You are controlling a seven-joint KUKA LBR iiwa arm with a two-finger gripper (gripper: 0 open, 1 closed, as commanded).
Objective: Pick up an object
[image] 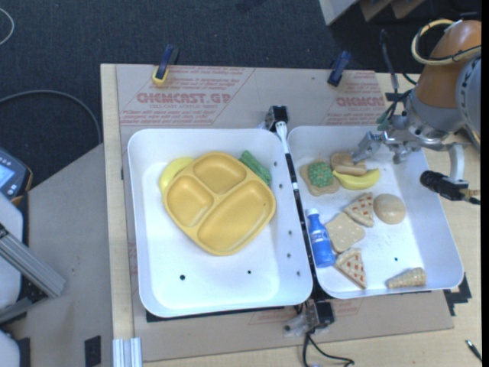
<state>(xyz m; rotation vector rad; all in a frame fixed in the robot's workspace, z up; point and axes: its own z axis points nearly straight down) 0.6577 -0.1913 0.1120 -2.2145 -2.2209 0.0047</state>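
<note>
Where the gripper hovers, finger state indiscernible, a curved yellow banana lies just beside it.

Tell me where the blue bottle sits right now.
The blue bottle lies in the right bin, against its left wall, beside the cracker.

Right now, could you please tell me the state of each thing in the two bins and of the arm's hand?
yellow divided tray: upright, nothing in its compartments, in the left bin.
green piece: lying partly tucked behind the tray.
banana: lying flat in the right bin.
blue bottle: on its side, against the divider.
round bun: resting, untouched.
hand: above the right bin's far end, nothing visibly held.
</note>
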